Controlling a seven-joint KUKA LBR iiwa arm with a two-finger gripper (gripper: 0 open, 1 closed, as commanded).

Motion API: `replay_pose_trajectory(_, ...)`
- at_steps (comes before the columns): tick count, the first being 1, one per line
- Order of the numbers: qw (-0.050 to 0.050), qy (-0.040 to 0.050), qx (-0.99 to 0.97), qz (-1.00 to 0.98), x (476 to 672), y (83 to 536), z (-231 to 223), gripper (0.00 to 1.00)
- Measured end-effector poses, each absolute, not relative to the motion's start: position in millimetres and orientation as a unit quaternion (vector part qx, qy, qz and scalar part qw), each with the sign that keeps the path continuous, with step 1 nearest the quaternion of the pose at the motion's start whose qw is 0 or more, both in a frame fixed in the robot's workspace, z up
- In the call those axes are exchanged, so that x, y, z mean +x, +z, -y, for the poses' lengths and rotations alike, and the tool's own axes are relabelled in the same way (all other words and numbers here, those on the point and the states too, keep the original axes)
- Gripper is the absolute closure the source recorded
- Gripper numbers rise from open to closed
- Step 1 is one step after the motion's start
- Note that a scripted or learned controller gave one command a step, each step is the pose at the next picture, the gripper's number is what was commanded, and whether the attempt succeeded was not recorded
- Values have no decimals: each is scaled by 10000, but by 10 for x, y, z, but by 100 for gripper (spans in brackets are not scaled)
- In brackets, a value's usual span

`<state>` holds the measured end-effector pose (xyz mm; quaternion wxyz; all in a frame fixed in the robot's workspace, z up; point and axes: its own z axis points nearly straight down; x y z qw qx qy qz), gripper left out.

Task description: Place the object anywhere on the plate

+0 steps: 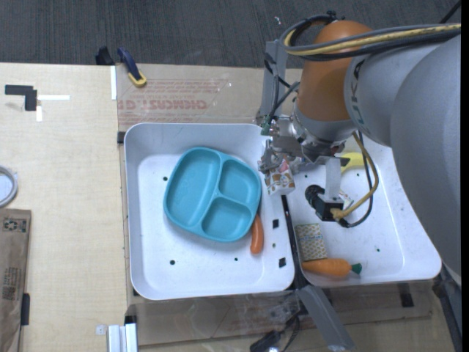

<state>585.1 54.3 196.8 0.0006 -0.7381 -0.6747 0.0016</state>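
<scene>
Camera view shows us the end effector (277, 173) hanging low over the seam between the two white bins, just right of the blue plate (212, 193), and whether it is open, closed or gripping something we cannot tell, because the wrist covers this part. Under it we see some small pale and reddish piece, but it is too blurred for us to name. We judge that the object of the task is most probably the small orange sausage-like piece (256, 235), which lies in the left bin (146, 255), touching or almost touching the lower right rim of the plate. Its long axis runs nearly up and down in the view, with a slight lean, so one end points to the plate rim and the other to the near wall of the bin. To do this step well, we think the end effector should come down over the middle of the piece with its closing direction across the short width, not along the length, and should avoid pushing the plate. A carrot (330, 268) lies in the right bin (388, 255), its long axis left to right, green tip to the right.
</scene>
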Motion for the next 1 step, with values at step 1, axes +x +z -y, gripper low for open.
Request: replay_pose_trajectory(1,2,20,-7508,6606,5447,2637,-1034,100)
